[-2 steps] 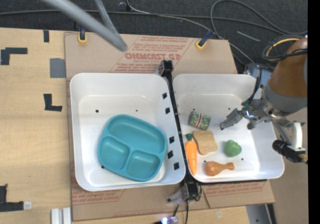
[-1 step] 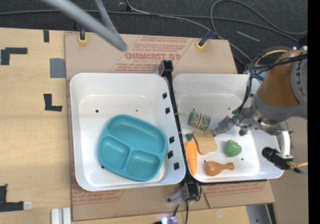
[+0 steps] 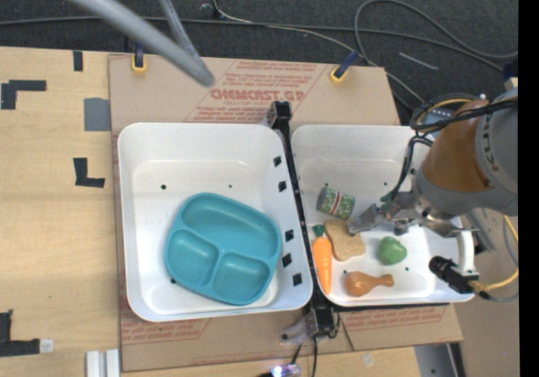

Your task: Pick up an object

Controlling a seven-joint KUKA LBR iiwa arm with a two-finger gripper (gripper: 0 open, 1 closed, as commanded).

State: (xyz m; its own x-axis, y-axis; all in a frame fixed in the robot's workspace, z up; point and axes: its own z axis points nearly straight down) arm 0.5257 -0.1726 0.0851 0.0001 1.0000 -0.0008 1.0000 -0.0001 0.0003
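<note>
- Orange toy carrot (image 3: 322,260) lies at the near left of the right bin (image 3: 354,138), along the divider; a brown toy drumstick (image 3: 366,283) lies near the front wall beside it.
- Green round toy (image 3: 392,250), possibly a small vegetable, sits just behind the drumstick; a tan bread-shaped piece (image 3: 344,242) lies between it and the carrot.
- Gripper (image 3: 379,215) hangs low over the middle of this bin, its dark tip close to the tan piece and the green toy. No object is visible between the fingers; whether they are spread or pressed together cannot be told from this angle.
- Small green-labelled can (image 3: 335,201) lies tilted just behind the tan piece, near the gripper tip.
- Teal divided plate (image 3: 222,247) rests alone in the left bin (image 3: 147,144).
- Judgement: no pick is secured yet; candidate objects are all in the right bin.
- Risk: the items are crowded, so a descent may land between two and nudge them apart instead of closing on one.
- Risk: the round green toy and the can could roll from the fingers; objects near the walls leave little room for the fingers.
</note>
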